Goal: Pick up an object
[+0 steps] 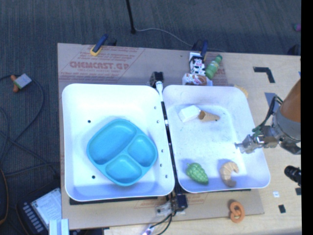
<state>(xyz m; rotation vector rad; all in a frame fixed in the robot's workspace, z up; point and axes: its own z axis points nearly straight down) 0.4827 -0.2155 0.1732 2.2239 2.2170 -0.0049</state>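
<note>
Dark ribbed carpet surrounds a brown cardboard-topped surface [122, 65] bearing two shallow glossy white bins: the left bin [73, 131] holds a smooth blue three-part tray [122, 151], and the right bin [244, 111] holds a white block [188, 113] touching a tan cone [209, 115], a knobbly green lump [196, 173] and a curled tan pastry [228, 173]. At the right bin's right rim the metal pincer [244, 145] is small and blurred; whether it is apart or together I cannot tell, and the arm [292, 112] is cut off.
</note>
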